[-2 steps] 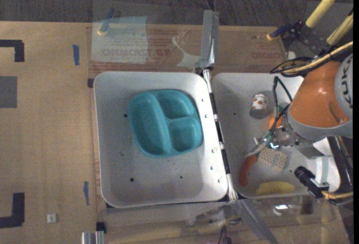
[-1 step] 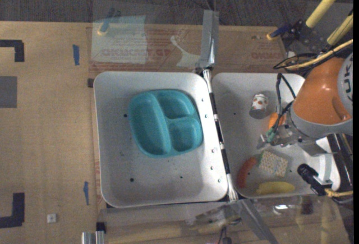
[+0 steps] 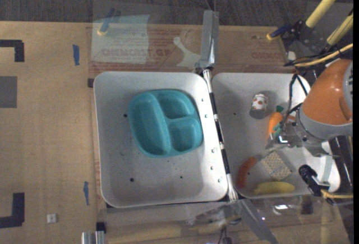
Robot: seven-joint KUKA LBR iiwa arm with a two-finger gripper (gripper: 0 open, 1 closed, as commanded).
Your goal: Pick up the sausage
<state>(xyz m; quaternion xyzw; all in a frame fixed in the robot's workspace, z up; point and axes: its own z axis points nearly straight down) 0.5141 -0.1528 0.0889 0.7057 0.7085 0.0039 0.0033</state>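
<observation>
Desk (image 3: 45, 142) of pale wood carries two white bins side by side. Left bin (image 3: 112, 181) holds a teal divided plate (image 3: 166, 122), tilted slightly. Right bin (image 3: 235, 97) holds the small items. Arm (image 3: 331, 102), grey with orange band, reaches in from the right over the right bin. Hand (image 3: 282, 137) sits low near the carrot (image 3: 274, 122); whether it is clenched or released, cannot tell. Sausage (image 3: 245, 172) lies near the bin's front left corner, apart from the hand. Banana (image 3: 274, 187) lies just right of it, checkered pad (image 3: 275, 165) above. Small white cup (image 3: 258, 103) sits further back.
</observation>
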